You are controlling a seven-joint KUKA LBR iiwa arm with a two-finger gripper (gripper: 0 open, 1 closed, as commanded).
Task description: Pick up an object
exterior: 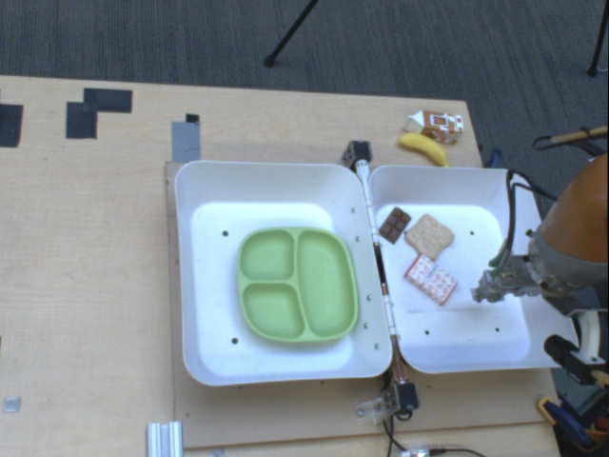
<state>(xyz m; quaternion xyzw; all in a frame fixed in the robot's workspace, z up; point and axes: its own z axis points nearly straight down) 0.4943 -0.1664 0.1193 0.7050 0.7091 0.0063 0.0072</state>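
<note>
Left bin [190,284]: I logged green three-compartment plate [297,285]. Right bin [514,346]: chocolate bar [394,223], bread slice [430,236], pink wafer [431,280], close together. Gripper [487,288] over right bin, right of wafer, holding nothing.

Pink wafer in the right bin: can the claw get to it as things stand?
Probably yes. The claw hangs just right of the pink wafer, bare bin floor between them; the toast sits behind it, out of the way.

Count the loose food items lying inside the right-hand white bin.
3, clustered in its upper left: a dark brown chocolate square nearest the divider, a tan bread slice just right of it, and a pink-and-white wafer below them. The arm may hide more.
</note>
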